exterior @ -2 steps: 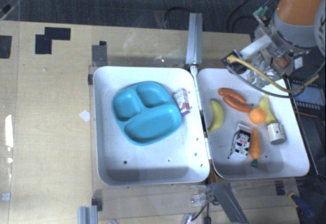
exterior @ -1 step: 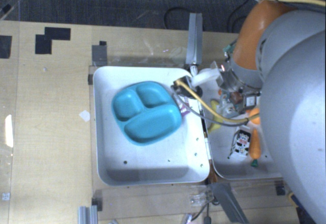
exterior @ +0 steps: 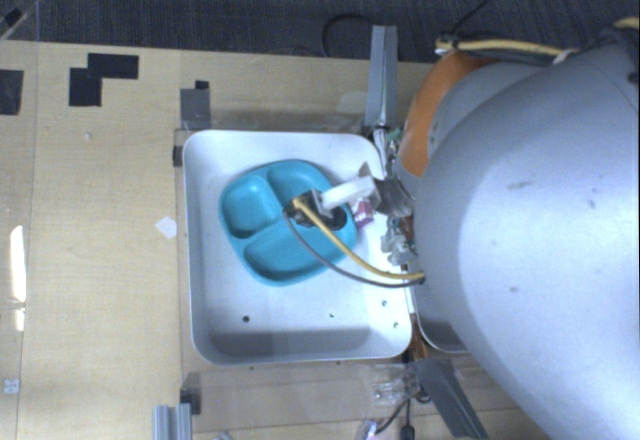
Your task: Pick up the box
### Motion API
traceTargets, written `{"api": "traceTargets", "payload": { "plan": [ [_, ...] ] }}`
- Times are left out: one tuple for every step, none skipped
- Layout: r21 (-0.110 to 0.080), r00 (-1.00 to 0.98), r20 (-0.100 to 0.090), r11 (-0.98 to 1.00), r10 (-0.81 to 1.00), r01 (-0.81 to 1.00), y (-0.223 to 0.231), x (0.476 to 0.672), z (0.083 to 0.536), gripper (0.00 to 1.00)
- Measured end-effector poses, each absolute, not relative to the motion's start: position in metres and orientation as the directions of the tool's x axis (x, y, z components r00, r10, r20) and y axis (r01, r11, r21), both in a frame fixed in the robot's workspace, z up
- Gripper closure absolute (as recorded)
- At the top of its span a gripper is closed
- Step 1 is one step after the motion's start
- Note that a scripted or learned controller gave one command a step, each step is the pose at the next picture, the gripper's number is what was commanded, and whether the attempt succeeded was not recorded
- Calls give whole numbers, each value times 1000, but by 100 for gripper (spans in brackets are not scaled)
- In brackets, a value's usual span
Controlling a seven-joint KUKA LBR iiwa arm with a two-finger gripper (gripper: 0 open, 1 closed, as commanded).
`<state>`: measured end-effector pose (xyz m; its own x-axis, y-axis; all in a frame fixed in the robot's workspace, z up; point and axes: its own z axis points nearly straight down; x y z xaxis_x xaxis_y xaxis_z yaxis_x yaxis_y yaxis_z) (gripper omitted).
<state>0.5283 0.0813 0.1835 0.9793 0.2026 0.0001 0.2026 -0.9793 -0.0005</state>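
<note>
A shallow white bin [exterior: 205,258] holds 1 blue 3-compartment plastic dish [exterior: 265,218]. At the dish's right rim sits a small pink box [exterior: 362,215], just beside the gripper [exterior: 382,204]. Whether the gripper is wide or narrow cannot be told.

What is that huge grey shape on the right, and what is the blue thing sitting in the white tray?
The grey shape is a robot arm. It looks huge because it passes close under the camera, which is fixed above the bench and looks down at a slant. The orange band sits just above its wrist.

At the arm's tip is the gripper, its tool for grabbing things. It is low over the right side of a shallow white bin.

In that bin lies a blue dish with three compartments. A small pinkish thing sits at the dish's right edge, next to the gripper. It is too small to tell whether it is the box the robot is meant to pick up, or whether the gripper holds anything.
</note>
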Motion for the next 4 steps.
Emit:
{"api": "traceTargets", "payload": {
  "plan": [
    [-1,980,3,-980,201,201,122,519,208,100],
    [-3,971,3,-971,238,238,148,487,94,100],
    [-5,972,-11,-972,235,235,145,483,94,0],
    [11,982,11,-982,187,187,147,575,90,0]
  ]
}}
